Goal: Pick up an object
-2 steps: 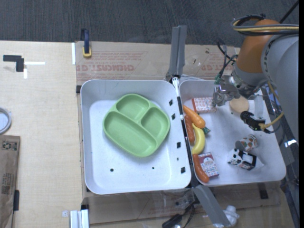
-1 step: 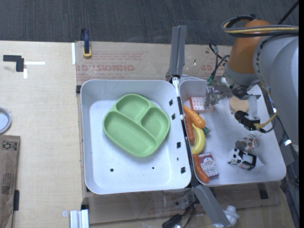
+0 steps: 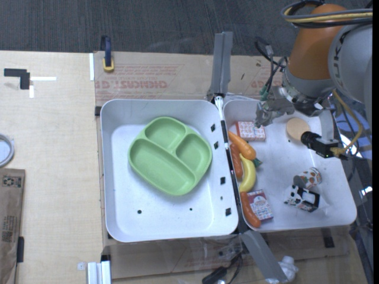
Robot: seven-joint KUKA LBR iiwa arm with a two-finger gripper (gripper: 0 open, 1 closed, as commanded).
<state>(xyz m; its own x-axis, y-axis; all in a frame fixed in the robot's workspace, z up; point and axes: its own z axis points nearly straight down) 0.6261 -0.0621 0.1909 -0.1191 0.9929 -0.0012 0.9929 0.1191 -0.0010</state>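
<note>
The right bin (image 3: 278, 164) holds a small red-and-white box (image 3: 251, 131), an orange carrot (image 3: 241, 145), a yellow banana (image 3: 247, 173), a second red-and-white box (image 3: 259, 206), a tan disc (image 3: 298, 129) and a black-and-white cow toy (image 3: 304, 197). My gripper (image 3: 262, 117) hangs over the bin's far left corner, just above and to the right of the first box. Nothing shows between its tips. The grey arm with its orange band (image 3: 314, 46) reaches in from the upper right.
The left bin (image 3: 118, 158) holds a green divided plate (image 3: 170, 155). A grey divider post (image 3: 222, 64) stands behind the bins. Cables hang by the arm on the right. A small patterned round object (image 3: 311, 176) lies near the cow toy.
</note>
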